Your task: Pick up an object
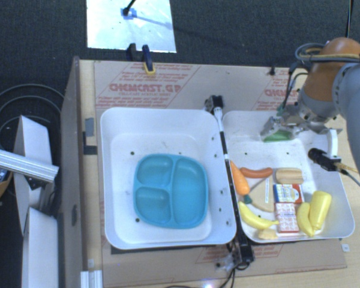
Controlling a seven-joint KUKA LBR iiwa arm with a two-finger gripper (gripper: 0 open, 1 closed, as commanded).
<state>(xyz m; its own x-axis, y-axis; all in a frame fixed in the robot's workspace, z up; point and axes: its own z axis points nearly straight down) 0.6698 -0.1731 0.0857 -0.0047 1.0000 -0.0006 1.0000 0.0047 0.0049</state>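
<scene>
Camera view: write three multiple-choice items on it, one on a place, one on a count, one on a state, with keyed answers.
1. Where does the blue divided plate lie?
A. left bin
B. right bin
C. on the bench outside the bins

2. How many compartments has the plate?
A. two
B. three
C. five

3. How does the plate rest?
A. flat, open side up
B. upside down
C. on its edge

Answers: 1 A, it sits inside the left bin. 2 B, two small ones at left and one long one at right. 3 A, its hollow compartments face the camera.

The brown board (168, 80) under the bins reads "CHEMCAST GP" in red.
</scene>
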